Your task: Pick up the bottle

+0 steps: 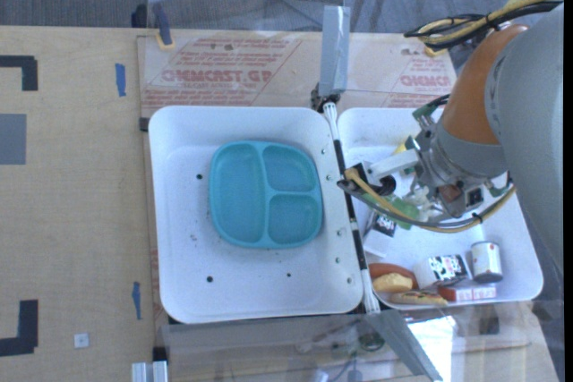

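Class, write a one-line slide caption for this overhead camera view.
Grey arm's hand low in the right bin among small items; teal divided plate in the left bin.

Illumination: bright, even, diffuse overhead light. Shadows: faint and soft. Glare: the white bins (170, 219) are nearly overexposed; clear sheeting (421, 344) at the near edge reflects light. Focus: slightly soft overall.

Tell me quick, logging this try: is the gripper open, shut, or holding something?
Gripper: cannot be told; it is low over the right bin, with the wrist and cables covering it.
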Available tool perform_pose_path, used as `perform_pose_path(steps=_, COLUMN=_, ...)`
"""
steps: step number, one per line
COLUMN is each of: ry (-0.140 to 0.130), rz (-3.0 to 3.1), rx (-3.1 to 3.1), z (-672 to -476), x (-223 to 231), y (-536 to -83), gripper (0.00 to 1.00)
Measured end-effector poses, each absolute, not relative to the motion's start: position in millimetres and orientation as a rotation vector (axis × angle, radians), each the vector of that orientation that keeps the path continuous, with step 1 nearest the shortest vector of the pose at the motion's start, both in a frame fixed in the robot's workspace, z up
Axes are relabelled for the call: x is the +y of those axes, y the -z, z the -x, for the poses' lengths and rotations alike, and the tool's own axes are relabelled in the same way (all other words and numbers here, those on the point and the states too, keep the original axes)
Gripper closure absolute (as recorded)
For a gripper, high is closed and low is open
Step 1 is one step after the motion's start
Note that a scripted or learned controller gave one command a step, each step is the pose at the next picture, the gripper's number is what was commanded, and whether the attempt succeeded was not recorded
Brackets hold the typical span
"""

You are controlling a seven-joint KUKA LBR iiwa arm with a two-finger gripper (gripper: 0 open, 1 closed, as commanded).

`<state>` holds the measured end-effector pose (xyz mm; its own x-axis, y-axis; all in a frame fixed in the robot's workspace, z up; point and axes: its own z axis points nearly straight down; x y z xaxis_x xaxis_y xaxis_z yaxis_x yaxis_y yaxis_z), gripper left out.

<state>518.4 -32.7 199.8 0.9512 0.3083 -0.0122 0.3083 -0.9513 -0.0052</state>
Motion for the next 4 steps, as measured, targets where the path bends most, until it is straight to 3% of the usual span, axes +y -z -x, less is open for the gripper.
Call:
perform_pose_path(steps=1, ry=-0.011, rz=3.127, rx=-0.314, z=-538.5, x=37, y=-242, gripper=1.00)
perform_pose_path(steps=2, ry=-0.015, rz=3.125, rx=-0.337, z=-507.2, x=83, y=-227, gripper=1.00)
perform_pose_path(steps=3, ry=-0.009, rz=3.130, rx=-0.311, z=-510.6, x=153, y=-234, gripper=1.00)
perform_pose_path(steps=4, ry=-0.021, rz=3.058, rx=-0.717, z=-524.7, x=123, y=-183, gripper=1.00)
